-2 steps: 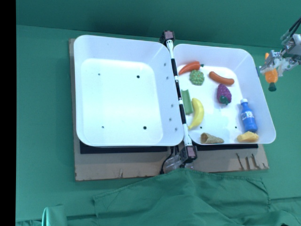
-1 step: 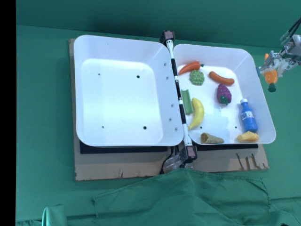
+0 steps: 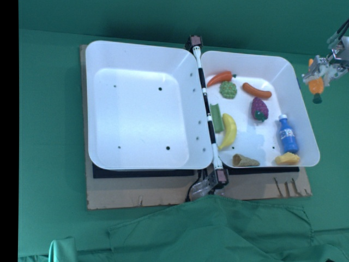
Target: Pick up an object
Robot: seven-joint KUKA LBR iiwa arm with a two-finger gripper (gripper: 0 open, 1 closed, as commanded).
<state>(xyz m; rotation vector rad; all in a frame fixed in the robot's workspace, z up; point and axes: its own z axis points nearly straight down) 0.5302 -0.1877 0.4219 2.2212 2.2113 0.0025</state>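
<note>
So the gripper (image 3: 322,76) is sitting way out at about 3 o'clock in the camera view, off past the right bin's (image 3: 299,86) outer rim and over the green table (image 3: 54,146). There's a small orange carrot-looking toy (image 3: 316,87) with a green tip hanging right there at it, and it looks pinched between the fingers, well clear of the bin.

Everything else is in the right bin. Up at 12 o'clock in that bin there's a long orange carrot (image 3: 220,78), with a bumpy green broccoli (image 3: 228,89) just below it. A red sausage (image 3: 256,90) lies near the bin's middle, toward 1 o'clock, and a purple bunch of grapes (image 3: 259,108) sits just below that. Along the 9 o'clock wall there's a green cucumber (image 3: 216,117) lying lengthwise, and a yellow banana (image 3: 229,131) is right beside it. A blue bottle (image 3: 287,135) with a white cap lies over at 4 o'clock, with a yellow-orange chunk (image 3: 287,158) just under it in the corner at 5 o'clock. A brownish cone-shaped thing (image 3: 245,160) is at 6 o'clock.

The left bin (image 3: 142,105) is next door, joined down the middle by a white rod with black clamps (image 3: 206,108). Both bins rest on a cardboard sheet (image 3: 136,196), and a rumpled green cloth (image 3: 218,231) is bunched up at 6 o'clock of the view.
</note>
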